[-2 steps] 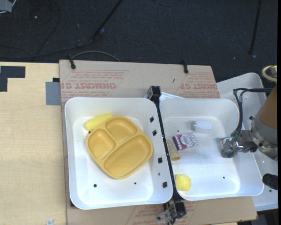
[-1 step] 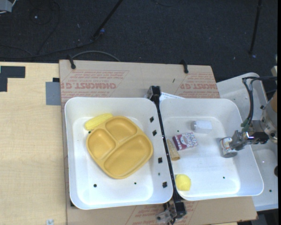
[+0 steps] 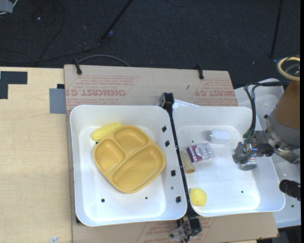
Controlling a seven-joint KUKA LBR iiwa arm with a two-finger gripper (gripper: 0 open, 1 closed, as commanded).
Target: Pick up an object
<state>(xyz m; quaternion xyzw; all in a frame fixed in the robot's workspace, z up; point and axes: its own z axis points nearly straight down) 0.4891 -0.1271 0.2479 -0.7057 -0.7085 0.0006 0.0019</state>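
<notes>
Over to the right bin (image 3: 228, 186): gripper (image 3: 244, 158) low near the right wall, metallic and grey, hanging off the orange-banded arm (image 3: 289, 105). Open or closed? Cannot tell; just a dark, shiny clump from up here. Apart from every loose item, bare white floor beneath.

Candidates for the pick, nearest first:
- Small pale bottle (image 3: 219, 135), lying on its side toward the far wall, left of the gripper. Whitish, washed out against the bin, edges hard to make out.
- Printed packet (image 3: 200, 152), white with maroon-pink markings, lying flat mid-bin, slightly skewed. Lettering too small to read.
- Tan block (image 3: 186, 163), tucked against the black divider (image 3: 175, 151), just beside the packet's left end, partly masked by the divider.
- Yellow ball-like lump (image 3: 198, 197), near-left corner of the right bin, well apart from the gripper. Exact kind unclear.

Left bin (image 3: 86, 196): big yellow compartment plate (image 3: 129, 158), three sections, sitting flat in the middle. Behind it, touching its far-left rim, a yellow oblong piece (image 3: 106, 131), partly hidden by the plate.

Arm cut off at the right edge. Under both bins, printed cardboard (image 3: 142, 87).
</notes>
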